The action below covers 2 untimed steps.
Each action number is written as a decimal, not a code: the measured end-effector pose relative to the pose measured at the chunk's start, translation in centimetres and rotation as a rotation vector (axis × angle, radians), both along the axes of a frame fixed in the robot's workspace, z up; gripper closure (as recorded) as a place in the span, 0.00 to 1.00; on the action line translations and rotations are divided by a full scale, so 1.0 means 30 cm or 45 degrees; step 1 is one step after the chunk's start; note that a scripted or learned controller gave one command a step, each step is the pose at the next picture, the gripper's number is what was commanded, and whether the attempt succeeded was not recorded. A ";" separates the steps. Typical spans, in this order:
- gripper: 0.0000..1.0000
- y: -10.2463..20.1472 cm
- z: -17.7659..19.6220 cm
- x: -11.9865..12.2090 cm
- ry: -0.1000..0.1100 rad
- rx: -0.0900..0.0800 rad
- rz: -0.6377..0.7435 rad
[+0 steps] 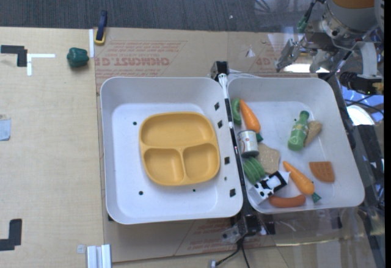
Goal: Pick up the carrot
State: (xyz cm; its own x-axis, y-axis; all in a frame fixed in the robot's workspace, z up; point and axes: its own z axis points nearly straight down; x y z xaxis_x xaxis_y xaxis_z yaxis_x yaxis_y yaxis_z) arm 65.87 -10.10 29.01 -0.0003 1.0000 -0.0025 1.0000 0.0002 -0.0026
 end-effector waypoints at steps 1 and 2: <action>0.00 0.273 -0.331 0.000 0.001 0.001 0.085; 0.00 0.200 -0.330 -0.233 0.001 0.001 0.003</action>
